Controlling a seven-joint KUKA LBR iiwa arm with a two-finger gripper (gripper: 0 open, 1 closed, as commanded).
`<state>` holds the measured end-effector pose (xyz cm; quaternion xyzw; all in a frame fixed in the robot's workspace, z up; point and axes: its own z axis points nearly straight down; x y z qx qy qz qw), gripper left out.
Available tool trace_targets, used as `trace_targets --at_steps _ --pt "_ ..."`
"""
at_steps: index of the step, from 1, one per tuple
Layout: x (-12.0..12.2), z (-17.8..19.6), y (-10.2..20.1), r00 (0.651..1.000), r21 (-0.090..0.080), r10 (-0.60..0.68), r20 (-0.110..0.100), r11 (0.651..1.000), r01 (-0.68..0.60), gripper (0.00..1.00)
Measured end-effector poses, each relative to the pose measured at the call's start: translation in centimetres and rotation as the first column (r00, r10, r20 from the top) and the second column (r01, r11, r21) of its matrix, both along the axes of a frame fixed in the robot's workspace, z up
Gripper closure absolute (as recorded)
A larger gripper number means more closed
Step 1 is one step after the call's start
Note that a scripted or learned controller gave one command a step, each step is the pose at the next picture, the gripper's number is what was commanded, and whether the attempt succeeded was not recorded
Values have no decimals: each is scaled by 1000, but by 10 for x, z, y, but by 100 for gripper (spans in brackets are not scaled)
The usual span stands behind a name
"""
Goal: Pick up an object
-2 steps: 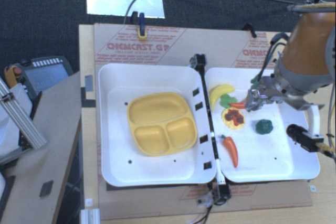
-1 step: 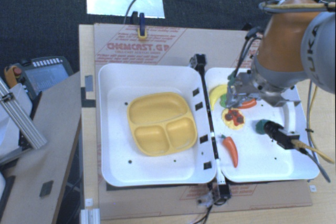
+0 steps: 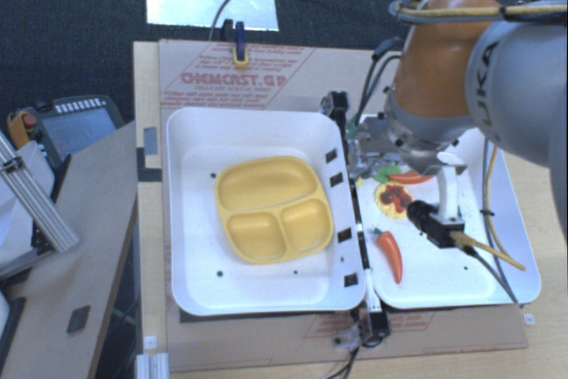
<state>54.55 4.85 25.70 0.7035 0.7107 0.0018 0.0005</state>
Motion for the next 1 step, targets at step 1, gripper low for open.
trace_targets --at_steps 1 --pt "11 -16 47 1000 -1 -2 -1 1000 2 100"
